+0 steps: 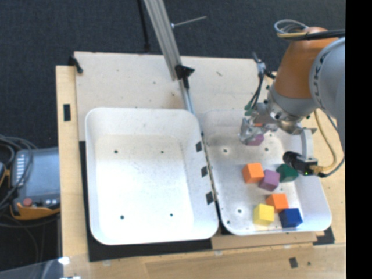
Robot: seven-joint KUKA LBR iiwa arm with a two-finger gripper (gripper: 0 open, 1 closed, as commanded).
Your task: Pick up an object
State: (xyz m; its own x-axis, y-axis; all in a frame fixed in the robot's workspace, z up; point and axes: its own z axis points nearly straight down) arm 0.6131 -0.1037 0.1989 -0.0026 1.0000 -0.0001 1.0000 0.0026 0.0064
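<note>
My gripper (254,131) hangs over the upper part of the right bin (229,214). A small purple block (254,139) sits between its fingertips, and the fingers are shut on it. Lower in the same bin lie an orange cube (253,172), a second purple block (269,179), a dark green piece (286,171), a smaller orange cube (279,200), a yellow cube (264,213) and a blue cube (290,217). The loose blocks cluster toward the bin's lower right, apart from the gripper.
The left bin (96,156) lies beside the right one, with a narrow dark seam between them. A slanted metal rail (165,34) stands behind the bins. A cable and black connector (299,161) hang from the wrist over the right bin.
</note>
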